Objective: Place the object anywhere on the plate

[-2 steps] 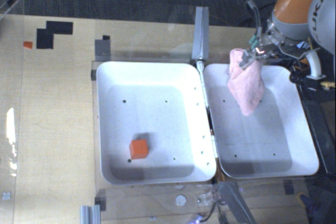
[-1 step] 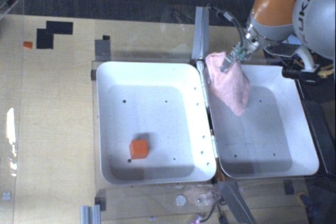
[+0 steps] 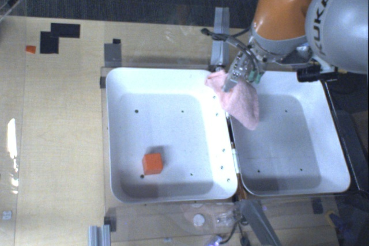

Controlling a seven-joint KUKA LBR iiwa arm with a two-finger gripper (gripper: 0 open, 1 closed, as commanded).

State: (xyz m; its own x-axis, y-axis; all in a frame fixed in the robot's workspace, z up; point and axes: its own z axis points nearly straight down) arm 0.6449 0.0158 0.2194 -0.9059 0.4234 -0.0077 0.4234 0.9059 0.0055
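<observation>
Leftmost, black blocks (image 3: 56, 37) and small orange marker (image 3: 30, 49) on wooden bench (image 3: 52, 141). Left bin (image 3: 124, 118): orange cube (image 3: 153, 163) on floor near front-left corner, well apart from gripper. Over divide between bins, at rear: pink cloth (image 3: 239, 99) hanging, upper end pinched in gripper (image 3: 237, 79), fingers closed on it; lower end dangles over right bin's (image 3: 328, 141) inner rim. Grey arm (image 3: 340, 23) with orange band (image 3: 285, 0) reaches in from right, above right bin's back edge.
</observation>
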